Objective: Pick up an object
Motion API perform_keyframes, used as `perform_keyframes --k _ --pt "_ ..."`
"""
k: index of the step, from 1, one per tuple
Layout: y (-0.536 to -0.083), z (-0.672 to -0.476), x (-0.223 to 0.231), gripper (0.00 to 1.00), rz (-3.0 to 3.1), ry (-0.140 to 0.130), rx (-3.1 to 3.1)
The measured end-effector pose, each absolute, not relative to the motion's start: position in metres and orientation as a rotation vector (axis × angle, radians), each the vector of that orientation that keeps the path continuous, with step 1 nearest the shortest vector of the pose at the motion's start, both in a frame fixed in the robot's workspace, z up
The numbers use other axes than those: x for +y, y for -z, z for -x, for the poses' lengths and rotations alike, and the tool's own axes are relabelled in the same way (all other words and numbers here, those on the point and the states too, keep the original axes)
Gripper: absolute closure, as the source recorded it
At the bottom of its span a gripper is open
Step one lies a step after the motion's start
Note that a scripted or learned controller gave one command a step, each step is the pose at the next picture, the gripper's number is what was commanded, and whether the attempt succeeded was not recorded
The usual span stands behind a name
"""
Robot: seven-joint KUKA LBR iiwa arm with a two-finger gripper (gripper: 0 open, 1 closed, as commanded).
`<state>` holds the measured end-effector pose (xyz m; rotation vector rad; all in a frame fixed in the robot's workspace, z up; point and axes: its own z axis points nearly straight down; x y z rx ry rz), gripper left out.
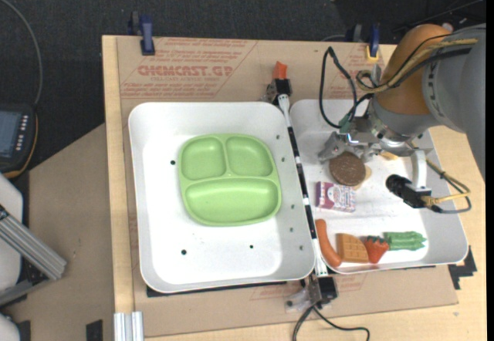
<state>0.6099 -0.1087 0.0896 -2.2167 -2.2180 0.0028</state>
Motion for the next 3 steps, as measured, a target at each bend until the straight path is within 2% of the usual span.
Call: perform_keyframes --k 1,2,3 --pt "-0.085 -0.669 -0.133 0.0 2.225 0.005 -2.228" --pt "-0.085 -0.615 -0.093 0.0 2.216 -0.003 -2.219" --pt "-0.084 -0.545 -0.116 0.0 2.223 -0.005 -2.214"
